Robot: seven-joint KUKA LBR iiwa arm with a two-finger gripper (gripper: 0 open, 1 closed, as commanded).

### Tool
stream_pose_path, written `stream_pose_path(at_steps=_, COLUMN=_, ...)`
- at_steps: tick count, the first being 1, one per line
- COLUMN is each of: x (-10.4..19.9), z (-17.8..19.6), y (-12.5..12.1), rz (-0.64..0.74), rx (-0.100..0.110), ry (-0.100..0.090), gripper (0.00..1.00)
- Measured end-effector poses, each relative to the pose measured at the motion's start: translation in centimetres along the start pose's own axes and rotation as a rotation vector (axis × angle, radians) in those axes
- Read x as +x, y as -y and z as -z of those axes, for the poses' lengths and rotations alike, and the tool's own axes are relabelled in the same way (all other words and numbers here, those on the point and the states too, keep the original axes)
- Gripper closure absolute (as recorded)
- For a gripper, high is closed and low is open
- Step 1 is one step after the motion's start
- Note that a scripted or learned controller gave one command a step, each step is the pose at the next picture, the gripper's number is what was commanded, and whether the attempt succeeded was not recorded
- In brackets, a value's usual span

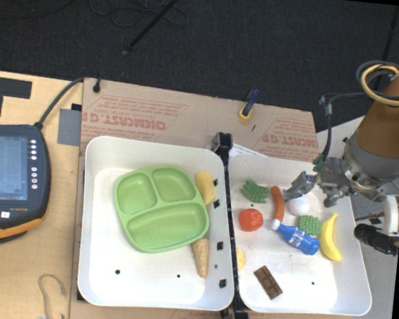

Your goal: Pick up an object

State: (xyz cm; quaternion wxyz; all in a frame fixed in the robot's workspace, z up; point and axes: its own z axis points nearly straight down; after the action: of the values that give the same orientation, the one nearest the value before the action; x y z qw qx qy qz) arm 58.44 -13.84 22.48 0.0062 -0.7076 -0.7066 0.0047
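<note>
The right bin [355, 298] holds most of the loose items. A red tomato [250, 220] sits near its left wall, with a dark green leafy vegetable [256, 192] just above it. An orange sausage-like piece [277, 203] lies lengthwise beside them. A white rounded object [299, 204] lies next to it, and a lighter green leafy piece [309, 224] lies just below that. A blue bottle with a white cap [296, 237] lies on its side, cap pointing left. A yellow banana [330, 236] lies near the bottle's right end. A brown chocolate bar [268, 282] lies flat, well apart, toward the front.

The left bin [94, 265] holds a green divided plate [161, 209], a yellow piece [206, 187] at its upper right, and a corn cob [201, 255] below.
</note>
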Motion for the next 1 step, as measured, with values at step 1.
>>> stream_pose_path(at_steps=1, x=-0.03, z=0.79, y=-0.23, rz=0.002, rx=-0.014, ry=0.002, gripper=0.0)
